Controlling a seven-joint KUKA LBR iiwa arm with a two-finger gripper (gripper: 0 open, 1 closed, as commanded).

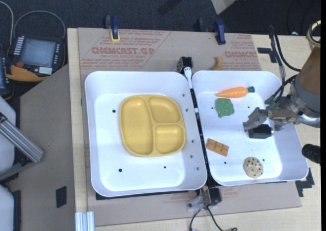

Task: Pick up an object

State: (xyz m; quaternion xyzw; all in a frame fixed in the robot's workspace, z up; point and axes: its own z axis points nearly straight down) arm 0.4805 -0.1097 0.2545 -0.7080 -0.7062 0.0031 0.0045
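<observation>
Cardboard covers the tabletop (153,46) under two bins. Right bin (285,171) holds a carrot (232,92), broccoli (223,107), cracker (217,147) and cookie (253,167). The gripper (259,127) hovers right of the broccoli, nothing visibly held; whether it is released or clenched cannot be told. Approach step: next, descend onto one object.

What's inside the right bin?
Right bin holds a carrot, green piece, brown cracker and cookie. The gripper hangs over its right side, hiding what lies beneath.
</observation>
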